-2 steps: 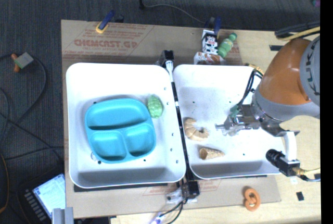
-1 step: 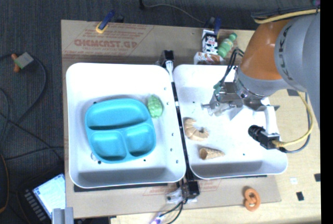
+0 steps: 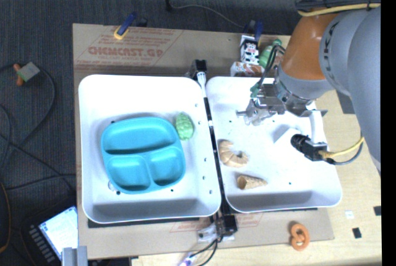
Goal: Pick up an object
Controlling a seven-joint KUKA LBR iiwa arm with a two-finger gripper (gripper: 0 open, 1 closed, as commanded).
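My gripper (image 3: 252,114) hangs over the upper middle of the right bin (image 3: 322,197), its metal fingers pointing down and left; nothing shows between them. Below it and to the left lies a tan croissant-shaped piece (image 3: 231,155) on the bin floor. A smaller tan cone-shaped piece (image 3: 251,182) lies further down. In the left bin (image 3: 93,94) a blue divided tray (image 3: 143,153) sits with a green round object (image 3: 184,126) at its upper right corner.
A black cable connector (image 3: 304,144) with a yellow lead hangs over the right bin's right side. An orange ring (image 3: 299,234) lies on the bench below the right bin. Blue clamps (image 3: 124,25) and small parts sit along the board's back edge.
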